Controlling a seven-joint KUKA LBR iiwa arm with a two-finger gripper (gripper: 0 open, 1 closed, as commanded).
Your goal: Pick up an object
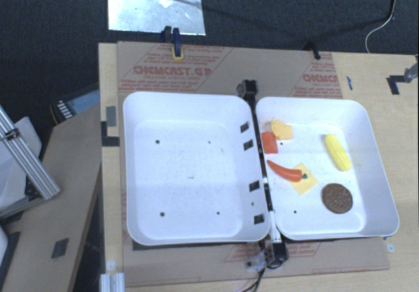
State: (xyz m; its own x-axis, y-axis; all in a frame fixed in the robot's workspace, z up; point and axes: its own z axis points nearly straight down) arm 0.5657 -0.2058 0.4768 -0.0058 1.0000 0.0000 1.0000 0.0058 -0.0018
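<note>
Camera view puts every candidate in the right bin [376, 153]: you have a corn cob [337, 152] at right of centre, a brown disc [337, 198] toward the lower right, a red chili [285, 170] lying across a yellow slice [306, 182], and an orange block [269, 142] touching a second yellow piece [282, 129] near the divider. The left bin [190, 166] carries nothing to grasp. You cannot tell the pincer's state from this frame. Since the arm enters from the frame's right, the corn cob lies nearest that side, I judge. Its long axis runs upper left to lower right, so set the fingers across that line.
</note>
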